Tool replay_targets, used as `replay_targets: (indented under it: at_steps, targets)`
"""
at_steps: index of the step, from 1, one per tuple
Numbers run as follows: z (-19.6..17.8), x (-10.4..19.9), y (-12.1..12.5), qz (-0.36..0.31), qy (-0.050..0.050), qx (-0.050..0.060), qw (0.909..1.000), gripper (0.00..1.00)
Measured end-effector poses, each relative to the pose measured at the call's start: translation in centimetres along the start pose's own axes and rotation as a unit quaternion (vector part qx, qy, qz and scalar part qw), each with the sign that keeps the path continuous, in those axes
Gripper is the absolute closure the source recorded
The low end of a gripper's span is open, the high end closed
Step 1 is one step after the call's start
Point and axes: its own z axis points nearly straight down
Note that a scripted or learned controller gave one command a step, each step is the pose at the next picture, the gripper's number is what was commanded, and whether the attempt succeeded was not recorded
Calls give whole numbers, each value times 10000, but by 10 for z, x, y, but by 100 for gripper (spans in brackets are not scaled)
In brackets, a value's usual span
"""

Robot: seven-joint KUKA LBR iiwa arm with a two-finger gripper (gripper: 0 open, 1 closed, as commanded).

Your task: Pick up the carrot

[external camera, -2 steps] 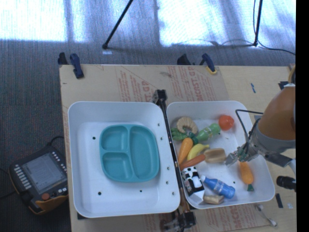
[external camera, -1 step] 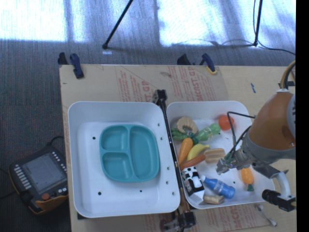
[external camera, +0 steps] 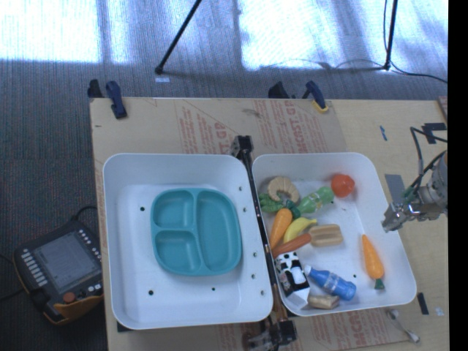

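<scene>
From the camera view, the gripper (external camera: 398, 218) sits at about three o'clock of the right bin (external camera: 373, 168), just over its right rim, and whether the claw is spread or pressed together I cannot tell — it is too small and blurred. Nothing shows between it.

There are two candidates for the task's thing. One carrot (external camera: 373, 258) lies alone near the bin's right wall, at roughly five o'clock from the bin's middle, its green stub pointing down toward six. A second carrot (external camera: 280, 226) leans in the cluster at the bin's left side, touching the banana (external camera: 298, 229). The lone one looks the better target: it is nearest the gripper and has bare floor around it. A good approach, I judge, would come down over its thick middle with the fingers set across its short width, keeping clear of the wall beside it — a grab near the tapered tip would likely slip.

The right bin also holds a tomato (external camera: 342, 185) at one o'clock, a green vegetable (external camera: 314, 198), a pale round piece (external camera: 281, 189) near eleven, a bread-like block (external camera: 326, 235), a blue bottle (external camera: 333, 282) and a black-and-white carton (external camera: 292, 273) toward seven.

The left bin (external camera: 124, 174) holds a teal divided plate (external camera: 196, 231), its compartments bare.
</scene>
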Motion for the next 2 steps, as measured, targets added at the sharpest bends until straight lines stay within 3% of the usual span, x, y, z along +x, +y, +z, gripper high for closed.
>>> replay_targets:
  at_steps: [1,2]
  targets:
    - [0,1,0,-5,4,6,10000,0]
    - [107,2,15,393,16,22,9992,0]
